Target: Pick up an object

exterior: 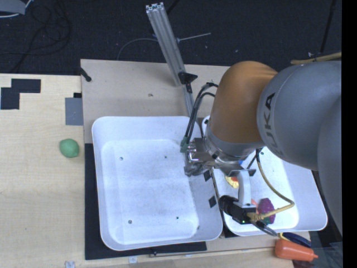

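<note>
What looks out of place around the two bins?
A green ball lies on the bench left of the left bin, outside both bins. An orange object also lies outside, past the right bin's near corner.

White bins (111,128), green ball (70,148)

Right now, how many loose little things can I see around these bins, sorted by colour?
Green: 1, a ball on the bench left of the bins.
Purple: 1, an object in the right bin.
Yellow: 1, a piece in the right bin.
Orange: 1, an object in front of the right bin.
Total: 4.
</note>
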You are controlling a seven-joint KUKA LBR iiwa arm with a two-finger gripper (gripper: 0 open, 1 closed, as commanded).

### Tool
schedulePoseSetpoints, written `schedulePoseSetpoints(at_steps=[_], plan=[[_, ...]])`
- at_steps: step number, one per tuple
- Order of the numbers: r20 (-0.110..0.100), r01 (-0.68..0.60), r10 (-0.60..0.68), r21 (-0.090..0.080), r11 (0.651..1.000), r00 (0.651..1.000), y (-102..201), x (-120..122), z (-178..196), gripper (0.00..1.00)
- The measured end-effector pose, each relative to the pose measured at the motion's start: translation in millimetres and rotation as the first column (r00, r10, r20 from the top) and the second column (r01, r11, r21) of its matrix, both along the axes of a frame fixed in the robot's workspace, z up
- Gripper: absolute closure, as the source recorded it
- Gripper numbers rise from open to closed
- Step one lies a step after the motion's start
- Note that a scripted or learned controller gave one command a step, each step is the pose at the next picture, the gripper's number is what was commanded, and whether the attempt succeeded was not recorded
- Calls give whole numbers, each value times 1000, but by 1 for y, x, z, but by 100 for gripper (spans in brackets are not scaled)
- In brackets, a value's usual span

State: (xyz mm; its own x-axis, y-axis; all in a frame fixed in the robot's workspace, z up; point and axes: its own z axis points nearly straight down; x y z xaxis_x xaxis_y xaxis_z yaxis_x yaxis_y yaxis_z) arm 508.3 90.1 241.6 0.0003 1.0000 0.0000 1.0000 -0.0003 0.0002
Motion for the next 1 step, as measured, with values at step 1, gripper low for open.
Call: schedulePoseSetpoints(at_steps=[1], plan=[[-1,0,0,0,1000,1000,0,0,-1,0]])
